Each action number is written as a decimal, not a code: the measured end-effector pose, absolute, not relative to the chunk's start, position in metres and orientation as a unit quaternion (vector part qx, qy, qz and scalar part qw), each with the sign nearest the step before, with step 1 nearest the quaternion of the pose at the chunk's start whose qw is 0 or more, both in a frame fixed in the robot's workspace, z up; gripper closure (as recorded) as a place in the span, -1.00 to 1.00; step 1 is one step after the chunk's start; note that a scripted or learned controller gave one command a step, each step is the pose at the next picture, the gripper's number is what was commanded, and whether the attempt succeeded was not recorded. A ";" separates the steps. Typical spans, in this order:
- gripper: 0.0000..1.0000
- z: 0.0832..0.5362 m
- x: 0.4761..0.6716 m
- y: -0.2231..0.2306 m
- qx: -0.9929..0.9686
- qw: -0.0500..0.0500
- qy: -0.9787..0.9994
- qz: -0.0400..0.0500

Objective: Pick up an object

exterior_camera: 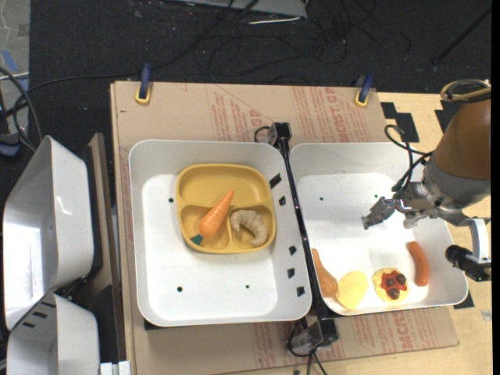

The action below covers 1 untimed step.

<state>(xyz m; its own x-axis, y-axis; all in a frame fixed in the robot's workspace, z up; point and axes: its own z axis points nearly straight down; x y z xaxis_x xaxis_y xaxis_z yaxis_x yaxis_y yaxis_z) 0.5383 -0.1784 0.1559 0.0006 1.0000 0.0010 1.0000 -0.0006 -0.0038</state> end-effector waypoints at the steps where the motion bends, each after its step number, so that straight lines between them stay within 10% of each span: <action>1: -1.00 0.112 0.542 -0.175 -0.707 0.001 -0.707 0.001</action>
